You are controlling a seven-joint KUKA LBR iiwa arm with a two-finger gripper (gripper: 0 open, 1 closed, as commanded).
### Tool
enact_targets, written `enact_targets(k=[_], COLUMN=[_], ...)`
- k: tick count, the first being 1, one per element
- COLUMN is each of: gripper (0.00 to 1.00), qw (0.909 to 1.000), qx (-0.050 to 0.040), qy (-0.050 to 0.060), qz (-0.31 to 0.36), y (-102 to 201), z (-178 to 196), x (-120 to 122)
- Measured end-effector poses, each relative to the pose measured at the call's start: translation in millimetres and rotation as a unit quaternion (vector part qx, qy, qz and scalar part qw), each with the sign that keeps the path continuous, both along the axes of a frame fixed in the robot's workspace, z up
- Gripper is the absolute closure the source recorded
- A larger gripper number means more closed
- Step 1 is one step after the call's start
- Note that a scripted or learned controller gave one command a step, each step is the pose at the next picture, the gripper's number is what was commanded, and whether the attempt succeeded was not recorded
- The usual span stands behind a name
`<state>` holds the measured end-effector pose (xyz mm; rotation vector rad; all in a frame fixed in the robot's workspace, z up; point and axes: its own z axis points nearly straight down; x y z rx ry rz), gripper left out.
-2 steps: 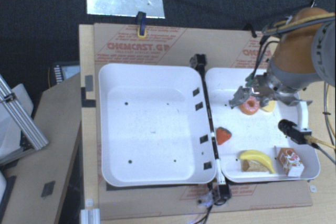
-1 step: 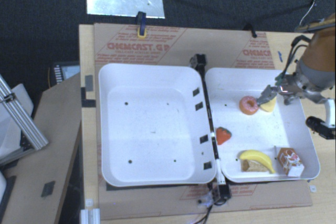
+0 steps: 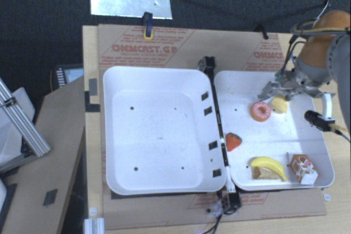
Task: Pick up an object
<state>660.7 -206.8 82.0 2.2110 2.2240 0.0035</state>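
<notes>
We can't tell the gripper (image 3: pixel 276 91) state; it sits over the yellow block (image 3: pixel 279 104) at 1 o'clock in the right bin (image 3: pixel 321 172). Risk: the pink donut (image 3: pixel 260 112), just beside at its 8 o'clock, gets nudged, or we close off-centre and slip.

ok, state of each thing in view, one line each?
gripper: low in the right bin, by the yellow piece
yellow piece: on the bin floor, at the gripper's tip
donut: lying flat
strawberry: against the divider
banana: lying over the bread slice
bread slice: flat, partly covered
small carton: near the bin's front right corner
</notes>
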Motion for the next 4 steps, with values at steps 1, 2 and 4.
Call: enact_targets(k=[1, 2, 4], gripper=[0.0, 0.0, 1.0], qw=[1.0, 1.0, 1.0], qx=[0.0006, 0.0003, -0.0003], qy=[0.0, 0.0, -0.002], qz=[-0.001, -0.002, 0.0], y=[0, 0, 0], z=[43, 92, 100], x=[9, -3, 10])
